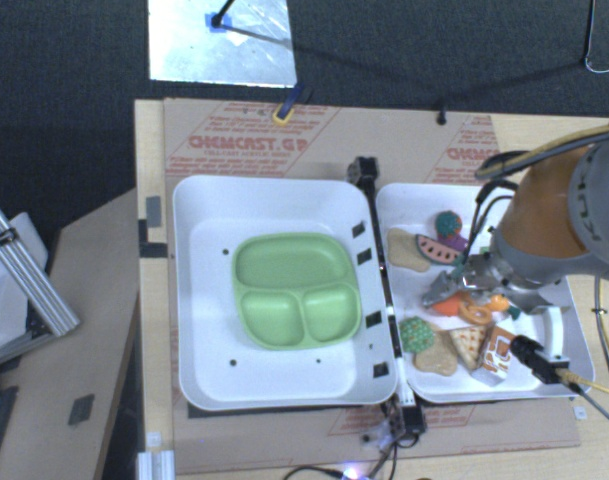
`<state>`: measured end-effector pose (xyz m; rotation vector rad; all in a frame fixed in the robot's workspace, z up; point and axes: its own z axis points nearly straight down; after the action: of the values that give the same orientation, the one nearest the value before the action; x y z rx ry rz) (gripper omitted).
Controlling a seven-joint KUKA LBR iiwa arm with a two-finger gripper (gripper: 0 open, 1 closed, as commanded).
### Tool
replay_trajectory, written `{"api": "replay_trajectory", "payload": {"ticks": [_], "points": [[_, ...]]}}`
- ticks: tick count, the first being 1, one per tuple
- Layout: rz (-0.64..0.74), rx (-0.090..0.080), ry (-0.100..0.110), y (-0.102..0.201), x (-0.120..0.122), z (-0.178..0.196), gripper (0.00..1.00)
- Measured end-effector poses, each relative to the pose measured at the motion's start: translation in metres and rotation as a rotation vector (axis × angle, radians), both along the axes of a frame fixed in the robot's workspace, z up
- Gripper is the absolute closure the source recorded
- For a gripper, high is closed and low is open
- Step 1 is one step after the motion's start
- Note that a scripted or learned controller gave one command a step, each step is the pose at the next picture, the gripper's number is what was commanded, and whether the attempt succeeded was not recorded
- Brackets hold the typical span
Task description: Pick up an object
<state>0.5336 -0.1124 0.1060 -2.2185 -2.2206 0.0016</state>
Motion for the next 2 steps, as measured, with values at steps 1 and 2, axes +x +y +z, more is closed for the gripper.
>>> {"api": "replay_trajectory", "payload": {"ticks": [1, 2], "points": [[0.0, -0.006, -0.018, -0.001, 0.005, -0.017, 0.0], [0.0, -0.007, -0.022, -0.002, 0.006, -0.005, 1.0]]}}
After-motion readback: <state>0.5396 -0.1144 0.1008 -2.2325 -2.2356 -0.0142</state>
